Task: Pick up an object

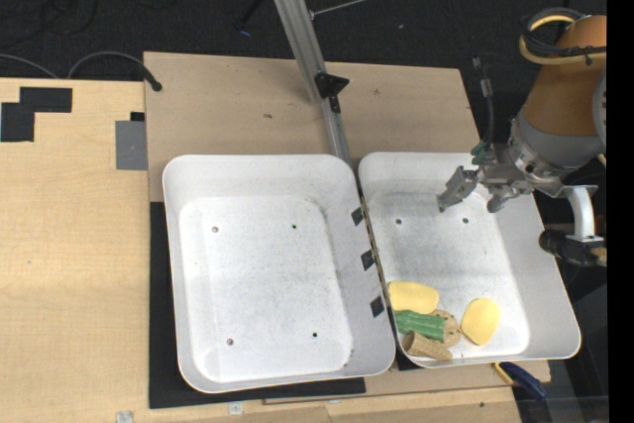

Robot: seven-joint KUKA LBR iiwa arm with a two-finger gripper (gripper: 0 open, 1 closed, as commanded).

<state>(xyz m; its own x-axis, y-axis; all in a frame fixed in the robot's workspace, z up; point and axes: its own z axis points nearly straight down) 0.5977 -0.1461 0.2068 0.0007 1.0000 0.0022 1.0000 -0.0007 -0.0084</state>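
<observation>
Gripper [477, 195] above right bin [555, 307], fingers spread wide, nothing between them; yellow object [412, 296], green piece [420, 323], round yellow object [481, 320] clustered at bin's near edge, well apart from gripper.

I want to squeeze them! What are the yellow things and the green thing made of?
The two yellow lumps look like smooth matte foam or soft plastic, rounded with no shine. The green thing looks like soft plastic or rubber too. Too small to be sure.
</observation>
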